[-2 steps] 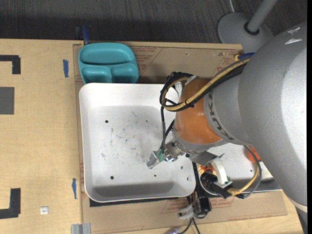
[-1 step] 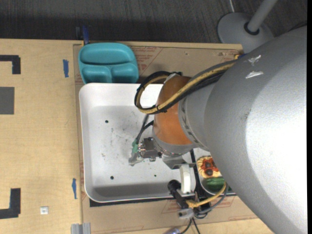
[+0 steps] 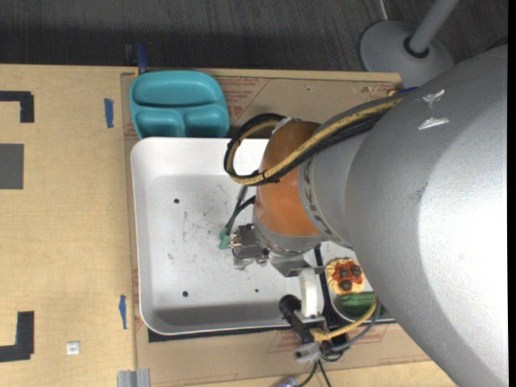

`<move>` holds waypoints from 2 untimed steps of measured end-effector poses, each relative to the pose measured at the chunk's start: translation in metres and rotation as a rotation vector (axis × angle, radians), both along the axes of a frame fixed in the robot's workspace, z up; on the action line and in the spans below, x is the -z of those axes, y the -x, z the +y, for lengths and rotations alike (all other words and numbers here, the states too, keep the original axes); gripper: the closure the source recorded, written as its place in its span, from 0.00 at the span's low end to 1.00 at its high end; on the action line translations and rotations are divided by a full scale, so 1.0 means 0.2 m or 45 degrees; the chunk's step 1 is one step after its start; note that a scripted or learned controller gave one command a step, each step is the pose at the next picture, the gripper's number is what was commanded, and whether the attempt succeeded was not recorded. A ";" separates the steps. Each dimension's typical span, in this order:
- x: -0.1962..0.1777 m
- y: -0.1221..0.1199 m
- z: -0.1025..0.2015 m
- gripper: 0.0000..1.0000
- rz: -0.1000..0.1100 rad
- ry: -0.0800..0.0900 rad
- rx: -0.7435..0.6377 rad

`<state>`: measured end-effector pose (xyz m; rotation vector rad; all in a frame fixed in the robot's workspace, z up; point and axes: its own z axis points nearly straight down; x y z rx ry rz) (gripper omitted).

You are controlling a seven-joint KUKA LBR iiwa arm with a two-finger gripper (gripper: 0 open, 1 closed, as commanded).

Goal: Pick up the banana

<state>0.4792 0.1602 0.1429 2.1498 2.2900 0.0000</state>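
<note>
While the big grey arm (image 3: 419, 216) with its orange band (image 3: 282, 188) leans across from the right, it covers the right side of the shallow white plastic bin (image 3: 153, 240), and that bin is our landmark. Where the banana lies, how it looks and which way its long axis runs, I cannot tell. Below the band, over the bin's floor right of centre, sits a metal block with a green fleck on its left, which I take for the gripper (image 3: 242, 244); whether it is open or closed, or has hold of anything, I cannot tell.

The bin's bare floor has grey scuffs and a few small dark dots. Just past its right rim, half under the arm, peeks a small yellow object with red spots and a green part (image 3: 351, 285); what it is, I cannot say. Against the bin's far rim stands a teal plastic tray with compartments (image 3: 179, 103). Black and yellow cables (image 3: 242, 156) loop over the bin's far right corner.
</note>
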 end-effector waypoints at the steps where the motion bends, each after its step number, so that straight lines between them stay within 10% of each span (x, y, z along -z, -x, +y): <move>1: -0.05 0.00 0.00 1.00 0.000 0.000 -0.002; 2: 0.28 0.00 0.23 1.00 0.000 -0.002 -0.221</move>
